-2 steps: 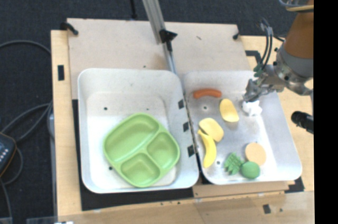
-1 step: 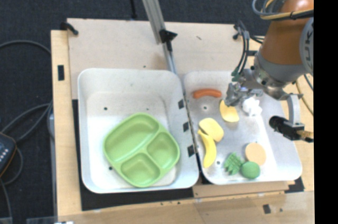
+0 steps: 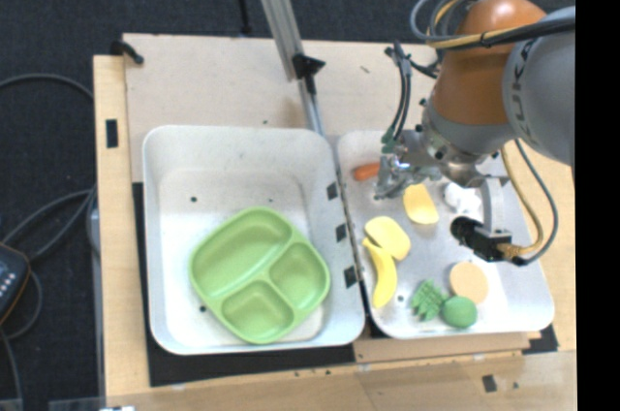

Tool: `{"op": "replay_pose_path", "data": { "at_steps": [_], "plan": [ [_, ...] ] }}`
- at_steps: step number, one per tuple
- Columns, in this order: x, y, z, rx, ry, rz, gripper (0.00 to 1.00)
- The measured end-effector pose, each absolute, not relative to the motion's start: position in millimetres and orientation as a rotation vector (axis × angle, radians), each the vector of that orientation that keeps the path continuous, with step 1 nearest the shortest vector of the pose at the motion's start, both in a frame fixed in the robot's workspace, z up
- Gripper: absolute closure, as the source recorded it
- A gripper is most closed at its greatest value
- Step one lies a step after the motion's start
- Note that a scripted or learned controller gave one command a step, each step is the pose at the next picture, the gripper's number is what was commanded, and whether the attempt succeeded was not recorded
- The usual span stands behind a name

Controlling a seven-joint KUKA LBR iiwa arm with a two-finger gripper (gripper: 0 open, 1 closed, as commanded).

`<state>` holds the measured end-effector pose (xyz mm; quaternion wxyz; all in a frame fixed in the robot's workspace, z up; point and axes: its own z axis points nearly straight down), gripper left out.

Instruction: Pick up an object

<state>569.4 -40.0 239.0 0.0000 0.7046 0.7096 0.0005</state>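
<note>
The gripper (image 3: 391,178) is seen low over the right bin (image 3: 538,307); whether it is parted or closed cannot be told. Just left of it a small orange carrot-like piece (image 3: 365,172) lies. Below it a yellow banana (image 3: 383,273) rests.

Green divided plate (image 3: 259,274) in left bin (image 3: 165,157), toy foods in right bin (image 3: 528,312), arm above
</note>
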Motion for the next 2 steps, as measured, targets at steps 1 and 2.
{"op": "replay_pose_path", "data": {
  "at_steps": [1,2],
  "plan": [
    [565.5,12.4,248.4,2.211,2.227,0.004,1.00],
    [578.6,63.9,240.4,2.213,2.230,0.002,1.00]
  ]
}}
